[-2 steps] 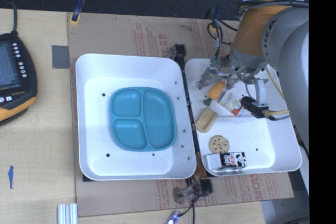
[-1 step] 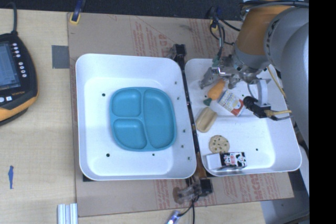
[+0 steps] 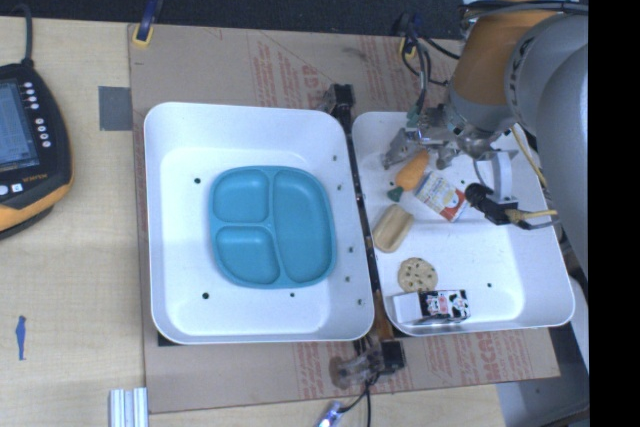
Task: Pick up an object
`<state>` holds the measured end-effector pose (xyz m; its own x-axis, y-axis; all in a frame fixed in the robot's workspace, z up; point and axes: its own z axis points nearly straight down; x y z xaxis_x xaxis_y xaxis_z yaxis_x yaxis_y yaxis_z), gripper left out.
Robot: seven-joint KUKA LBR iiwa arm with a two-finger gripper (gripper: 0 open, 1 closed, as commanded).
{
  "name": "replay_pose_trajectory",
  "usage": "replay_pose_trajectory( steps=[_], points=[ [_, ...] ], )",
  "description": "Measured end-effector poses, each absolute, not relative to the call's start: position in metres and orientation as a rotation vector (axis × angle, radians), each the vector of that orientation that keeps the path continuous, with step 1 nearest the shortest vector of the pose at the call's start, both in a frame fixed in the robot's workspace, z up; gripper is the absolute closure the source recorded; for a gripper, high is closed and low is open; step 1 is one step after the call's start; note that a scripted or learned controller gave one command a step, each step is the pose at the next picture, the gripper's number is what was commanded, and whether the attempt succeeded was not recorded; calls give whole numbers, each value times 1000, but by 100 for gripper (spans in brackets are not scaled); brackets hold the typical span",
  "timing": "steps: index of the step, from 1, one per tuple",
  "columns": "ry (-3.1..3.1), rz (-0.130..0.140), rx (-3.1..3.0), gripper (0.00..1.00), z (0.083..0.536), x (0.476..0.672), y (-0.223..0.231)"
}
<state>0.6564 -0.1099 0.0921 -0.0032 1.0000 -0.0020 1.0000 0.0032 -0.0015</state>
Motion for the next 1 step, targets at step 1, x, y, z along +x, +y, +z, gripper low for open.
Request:
replay_pose_trajectory(
  steps=[1],
  points=[
    [2225,-5,2217,100,102,657,-110]
  ],
)
